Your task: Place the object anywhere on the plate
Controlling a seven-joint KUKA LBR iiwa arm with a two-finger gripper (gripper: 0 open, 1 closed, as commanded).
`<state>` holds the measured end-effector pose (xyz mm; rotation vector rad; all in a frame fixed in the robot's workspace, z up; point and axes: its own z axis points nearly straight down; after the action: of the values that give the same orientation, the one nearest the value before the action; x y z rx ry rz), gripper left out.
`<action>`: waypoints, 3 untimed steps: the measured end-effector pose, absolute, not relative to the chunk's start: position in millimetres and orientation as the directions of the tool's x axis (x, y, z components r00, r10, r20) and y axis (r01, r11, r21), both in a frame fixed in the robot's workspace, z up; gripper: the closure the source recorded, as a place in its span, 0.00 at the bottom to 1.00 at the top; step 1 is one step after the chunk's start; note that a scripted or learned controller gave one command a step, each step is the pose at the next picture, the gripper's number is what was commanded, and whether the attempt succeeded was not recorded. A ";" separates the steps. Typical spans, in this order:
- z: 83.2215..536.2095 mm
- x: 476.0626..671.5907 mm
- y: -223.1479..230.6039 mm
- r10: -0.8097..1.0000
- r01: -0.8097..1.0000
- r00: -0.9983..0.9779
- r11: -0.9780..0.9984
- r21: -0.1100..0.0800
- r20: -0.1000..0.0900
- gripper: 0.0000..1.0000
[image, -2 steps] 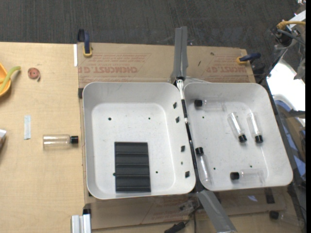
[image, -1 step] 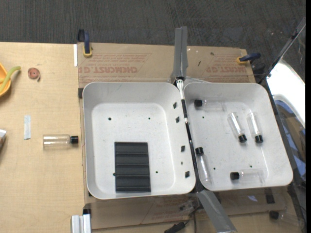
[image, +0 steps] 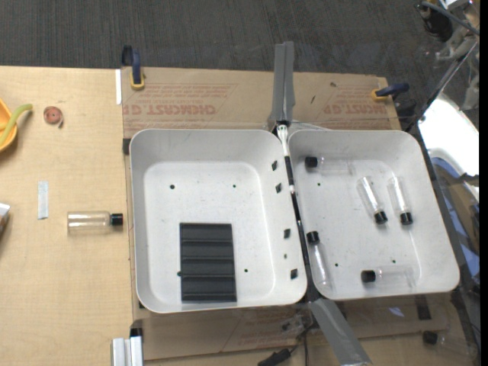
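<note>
A black ribbed plate [image: 207, 263] lies flat in the left white bin [image: 152, 166], near its front wall. In the right white bin [image: 427, 174] lie several clear tubes with black caps. One tube [image: 329, 162] lies along the back wall. Two tubes [image: 370, 197] [image: 399, 197] lie side by side in the middle. Another tube [image: 318, 261] rests against the left wall, and one more [image: 389, 277] lies by the front wall.
A clear vial [image: 90, 220] with a black cap lies on the wooden bench left of the bins. A yellow object [image: 8, 124], a small red disc [image: 52, 114] and a white strip [image: 43, 200] sit farther left. Clamps [image: 128, 58] [image: 389, 91] hold the cardboard under the bins.
</note>
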<state>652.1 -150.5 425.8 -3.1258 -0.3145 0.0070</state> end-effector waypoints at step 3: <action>439.9 597.8 -222.8 0.253 0.253 0.968 -0.968 -0.002 -0.005 0.00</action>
<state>597.8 -222.8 439.9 -3.1149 -0.4000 0.0089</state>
